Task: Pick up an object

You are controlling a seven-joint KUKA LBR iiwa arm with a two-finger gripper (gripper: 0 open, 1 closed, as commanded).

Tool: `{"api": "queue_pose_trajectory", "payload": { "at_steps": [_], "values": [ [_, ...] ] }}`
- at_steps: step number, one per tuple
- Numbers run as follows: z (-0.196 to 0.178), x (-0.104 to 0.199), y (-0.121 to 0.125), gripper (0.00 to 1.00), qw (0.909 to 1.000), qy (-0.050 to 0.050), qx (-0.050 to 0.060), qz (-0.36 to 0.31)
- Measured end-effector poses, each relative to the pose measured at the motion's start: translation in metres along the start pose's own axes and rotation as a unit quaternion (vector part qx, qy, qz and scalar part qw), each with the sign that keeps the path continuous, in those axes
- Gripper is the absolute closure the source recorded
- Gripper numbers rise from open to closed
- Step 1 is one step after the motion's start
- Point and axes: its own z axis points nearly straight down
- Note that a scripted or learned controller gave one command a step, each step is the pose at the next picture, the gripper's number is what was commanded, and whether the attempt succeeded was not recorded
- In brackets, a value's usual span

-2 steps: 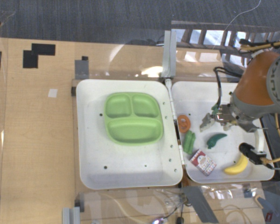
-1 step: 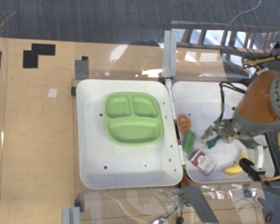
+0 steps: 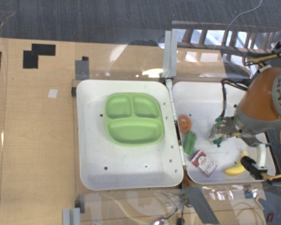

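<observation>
The right bin [image 3: 201,95] holds an orange ring-shaped toy [image 3: 184,123], a green pickle-like piece [image 3: 190,142], a red-and-white packet [image 3: 204,163] and a yellow banana [image 3: 235,170]. My gripper [image 3: 218,135] hangs low over the right bin's middle, right of the green piece and above the banana. A small teal-green bit shows at its tip. The wrist hides the fingertips, so whether anything sits between them is unclear.
The left bin [image 3: 91,168] holds a green divided plate [image 3: 133,118]. A metal divider [image 3: 168,60] stands between the bins at the back. The arm's orange band [image 3: 264,97] and cables crowd the right bin's right side.
</observation>
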Motion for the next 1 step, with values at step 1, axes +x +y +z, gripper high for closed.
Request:
{"api": "queue_pose_trajectory", "payload": {
  "at_steps": [1],
  "values": [
    [-0.1510,0.0481,0.0250,1.00,0.9969,-0.001,0.009,-0.078]
  ]
}}
